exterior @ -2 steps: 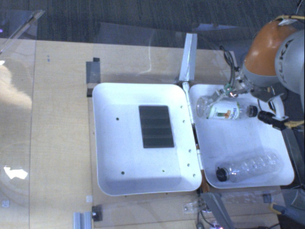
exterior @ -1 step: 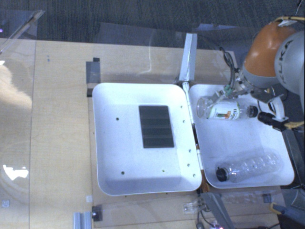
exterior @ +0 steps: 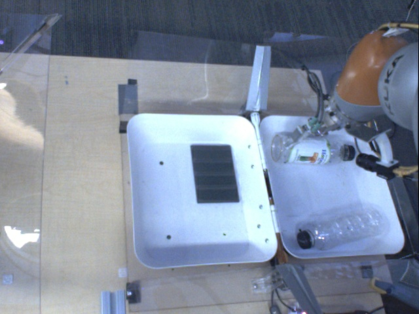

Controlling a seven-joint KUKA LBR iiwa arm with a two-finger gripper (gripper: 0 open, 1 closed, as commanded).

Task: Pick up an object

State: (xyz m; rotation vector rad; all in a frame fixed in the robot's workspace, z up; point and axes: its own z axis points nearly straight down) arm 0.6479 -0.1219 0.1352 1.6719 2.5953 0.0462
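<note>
Bench (exterior: 78, 175) of pale wood, with glare from a clear sheet over its left part. No writing on it.

Left bin (exterior: 154, 205): white, shallow, rounded corners, small dark holes in the floor. One thing inside: a black slab (exterior: 215, 173), flat and rectangular, ribbed crosswise into three bands, lying near the bin's middle and well apart from every wall. No label or mark to read on it.

Grey metal strip (exterior: 259, 77) stands at the far end of the seam between the two bins.

Right bin (exterior: 340, 191): white, touching the left one along the seam. Two bottles, both on their sides.
- Labelled bottle (exterior: 308, 154), far part of the bin: clear plastic, base to the left, dark cap (exterior: 347, 152) to the right. White label with small green and red-orange marks; the print is too small to read and no brand can be made out.
- Clear bottle (exterior: 344, 227), along the near wall: ribbed, unlabelled, black cap (exterior: 304, 239) pointing left. Well apart from the labelled one.

Gripper (exterior: 319, 125): over the bin's far edge, just beyond the labelled bottle's clear end. Whether it touches the bottle, I cannot tell. Nothing shows in its grasp, and its width cannot be told from this angle.

Arm (exterior: 396, 90): grey, comes in from the far right, orange band (exterior: 363, 70) above the wrist.
</note>
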